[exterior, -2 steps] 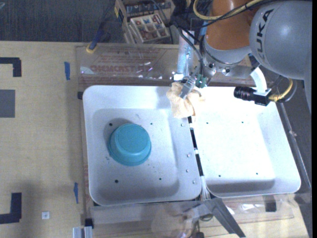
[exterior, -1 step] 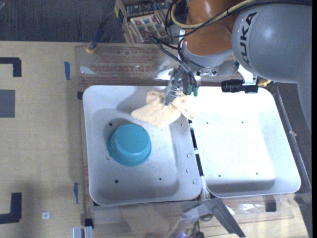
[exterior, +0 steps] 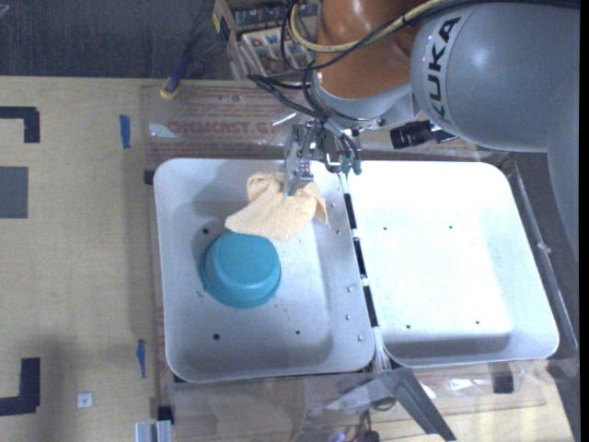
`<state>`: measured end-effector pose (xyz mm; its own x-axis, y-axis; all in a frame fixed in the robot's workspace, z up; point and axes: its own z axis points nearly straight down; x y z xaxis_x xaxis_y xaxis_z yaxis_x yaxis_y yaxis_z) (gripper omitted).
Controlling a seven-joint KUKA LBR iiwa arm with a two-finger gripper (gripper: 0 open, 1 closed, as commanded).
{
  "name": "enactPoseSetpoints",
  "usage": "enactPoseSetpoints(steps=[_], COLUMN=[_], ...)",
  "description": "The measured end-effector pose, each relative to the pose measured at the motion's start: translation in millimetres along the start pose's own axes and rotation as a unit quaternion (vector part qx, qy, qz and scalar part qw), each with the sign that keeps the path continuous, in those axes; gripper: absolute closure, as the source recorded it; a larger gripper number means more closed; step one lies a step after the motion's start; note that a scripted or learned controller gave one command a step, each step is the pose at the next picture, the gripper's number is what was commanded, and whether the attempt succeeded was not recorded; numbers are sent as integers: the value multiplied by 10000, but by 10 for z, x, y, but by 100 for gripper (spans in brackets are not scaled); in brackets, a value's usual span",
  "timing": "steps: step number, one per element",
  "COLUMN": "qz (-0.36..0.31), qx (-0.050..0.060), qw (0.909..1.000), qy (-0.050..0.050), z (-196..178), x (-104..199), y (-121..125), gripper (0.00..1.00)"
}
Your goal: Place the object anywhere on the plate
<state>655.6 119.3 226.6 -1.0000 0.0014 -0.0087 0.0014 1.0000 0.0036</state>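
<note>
A blue round plate [exterior: 241, 268] sits in the left part of the left bin [exterior: 184, 339]. A pale yellow cloth [exterior: 274, 212] lies bunched just behind and to the right of the plate, its near edge touching the plate's rim. My gripper [exterior: 296, 180] comes down from the wrist above the bin's back edge. Its fingers [exterior: 294, 168] are close together, pinching the cloth's upper fold, and the cloth drapes down and to the left from them.
The right bin [exterior: 451, 256] lies next to the left one, with a raised divider [exterior: 354, 247] where they meet. The arm's big grey body crosses the upper right. Cables and clutter sit behind the bins.
</note>
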Motion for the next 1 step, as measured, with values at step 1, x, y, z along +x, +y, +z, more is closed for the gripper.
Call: enactPoseSetpoints(steps=[1], qz=[0], qx=[1], qw=[10000], qy=[-3], z=[-4], x=[-2], y=[-2], gripper=[0])
